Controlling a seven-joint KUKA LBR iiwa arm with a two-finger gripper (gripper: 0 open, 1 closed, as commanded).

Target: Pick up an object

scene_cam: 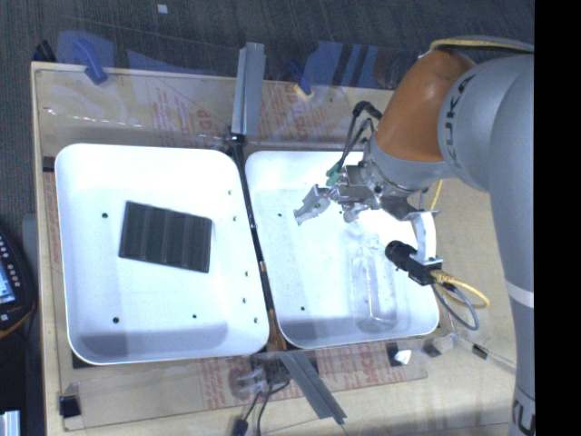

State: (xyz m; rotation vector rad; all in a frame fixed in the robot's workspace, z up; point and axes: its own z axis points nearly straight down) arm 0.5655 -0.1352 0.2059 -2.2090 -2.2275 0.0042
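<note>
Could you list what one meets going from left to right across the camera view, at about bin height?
Left bin → dark ribbed rectangular pad lying in it → divider between the bins → right bin → gripper → clear plastic bottle lying in the right bin → grey arm.

You are looking down on a pale wooden bench covered by a clear plastic sheet printed with faint red lettering. Two shallow white plastic bins sit directly on it, side by side and touching along their inner edges: the left bin and the right bin. A grey metal bar lies on the bench behind their junction, and another grey bar lies slanted in front of it.
</note>
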